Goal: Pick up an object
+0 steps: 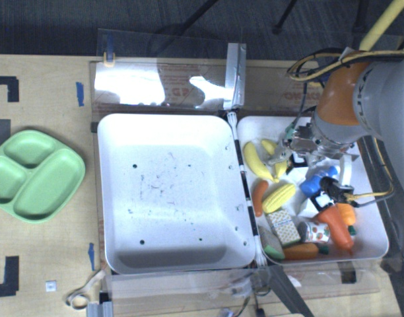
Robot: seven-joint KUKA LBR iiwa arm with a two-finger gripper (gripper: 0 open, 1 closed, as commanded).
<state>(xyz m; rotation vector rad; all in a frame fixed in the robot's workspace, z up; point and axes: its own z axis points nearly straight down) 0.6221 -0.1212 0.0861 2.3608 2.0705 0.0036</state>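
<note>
The right bin [377, 243] holds a heap of toy food: a yellow banana [255, 161], a yellow corn cob [279, 196], an orange-red carrot-like piece [259, 195], a blue object [312, 185], an orange pepper-like toy [339, 222], a small can [316, 232], a speckled block [284, 227] and a carrot [301, 250] at the front. My gripper [300, 152] hangs low over the back middle of this bin, just right of the banana, beneath the grey arm with its orange band [337, 98]. The wrist hides the finger gap.
The left bin [169, 190] is a shallow white tray with small marks on its floor. A green divided plate [33, 174] lies on the bench at far left. A clear panel [162, 78] stands behind the left bin. Cables [321, 63] loop near the arm.
</note>
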